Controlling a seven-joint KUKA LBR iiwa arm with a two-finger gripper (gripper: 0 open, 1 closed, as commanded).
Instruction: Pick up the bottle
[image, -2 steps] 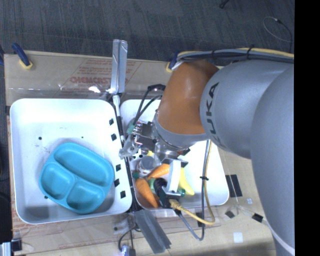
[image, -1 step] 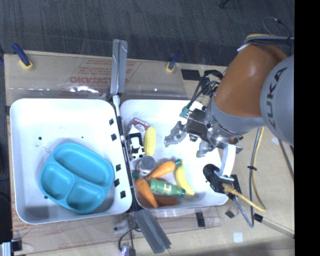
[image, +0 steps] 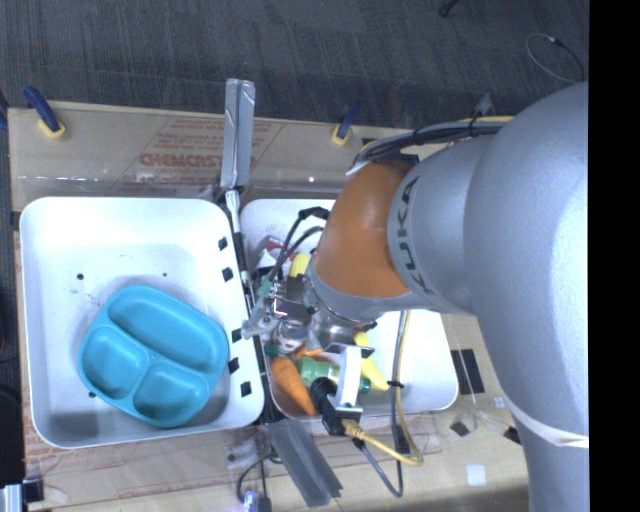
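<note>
A dark grey carpet lies behind a brown cardboard-covered bench (image: 130, 150) that holds two shallow white bins side by side. The hand (image: 285, 315) hangs low over the left part of the right bin (image: 440, 390), close to the wall between the bins. It is a bunch of metal parts and wires, and I cannot tell if it is clenched or released. Just below it, things lie piled in the bin: an orange carrot shape (image: 290, 385), a green thing (image: 318, 368) that may be the bottle, though I cannot tell, and something yellow (image: 370, 375). A yellow cable (image: 385, 455) loops down past the bin's front edge. Above the hand is the smooth orange band (image: 360, 240), then the big round grey arm (image: 510, 230). The left bin (image: 60, 250) holds a shiny blue plate (image: 152, 352) with three parts.
</note>
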